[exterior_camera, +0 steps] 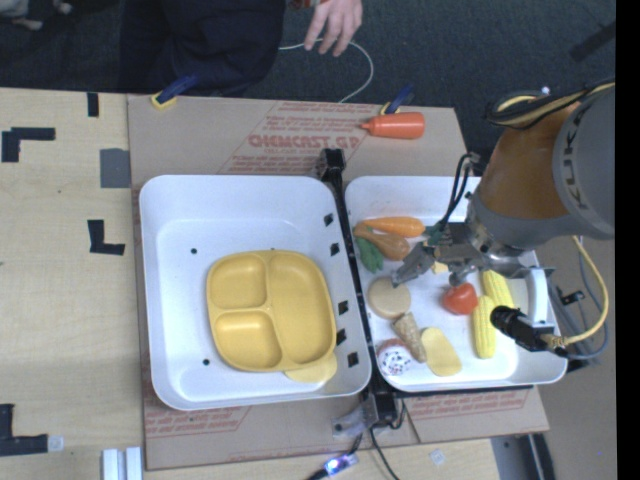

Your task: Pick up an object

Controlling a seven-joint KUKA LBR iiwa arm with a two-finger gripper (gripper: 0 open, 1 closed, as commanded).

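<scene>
Claw [418, 264] seen low in the right bin [452, 190], fingers spread part-way; nothing is held between them. Tips hang just above the tan disc [389, 296], with the carrot [395, 226] just beyond it and the green piece [371, 254] toward the divider. The disc is judged the likeliest target, though the claw's height over it is hard to read from this slant.

Step in hand, as judged: descent onto one item.
- Fingers should be centred over the disc before closing, so the green piece is not nudged or caught.
- A straight drop is advised; the disc looks flat and may slip out unless gripped across its edges.
- The tomato [460, 298] and corn cob [484, 326], on the arm side of the disc, should be left undisturbed by the wrist.

Surface: shallow white bins on brown cardboard [300, 138], laid over a pale table [60, 268]. A yellow divided plate [270, 308] sits in the left bin [170, 218], well apart from the disc.

Room: dark floor beyond the table; a person's hand [335, 18] is noted far past the disc.
</scene>
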